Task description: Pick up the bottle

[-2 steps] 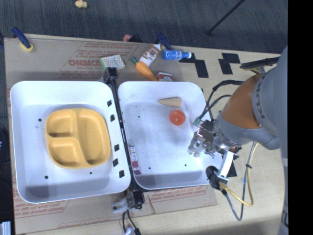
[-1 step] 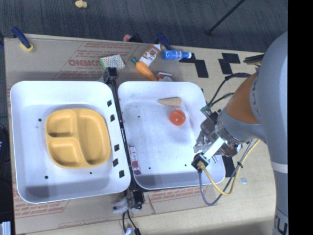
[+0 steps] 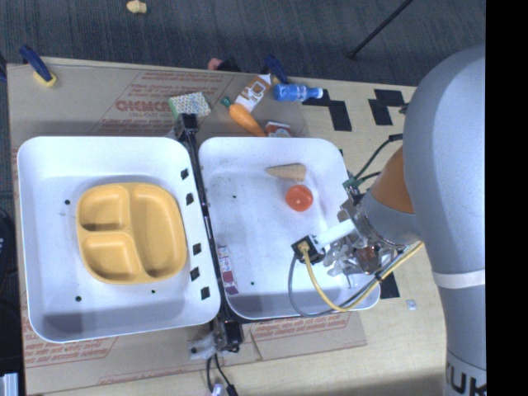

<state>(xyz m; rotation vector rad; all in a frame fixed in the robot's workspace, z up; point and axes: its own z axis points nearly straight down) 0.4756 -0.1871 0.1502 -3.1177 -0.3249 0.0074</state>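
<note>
Fingers (image 3: 353,256), spread or closed I cannot tell, near the tabletop's right edge; far-edge bottle (image 3: 294,93) probably light, slippery, best gripped mid-body.

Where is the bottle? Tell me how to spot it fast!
Look at the cardboard strip behind the two white bins, above the right bin. The bottle lies on its side there, near the carrot. It is the one bright blue thing among orange and white neighbours.

It looked like a robotics lab: a grey industrial arm (image 3: 450,180) over two taped-down white plastic bins (image 3: 33,221), loose cables (image 3: 318,295).
</note>
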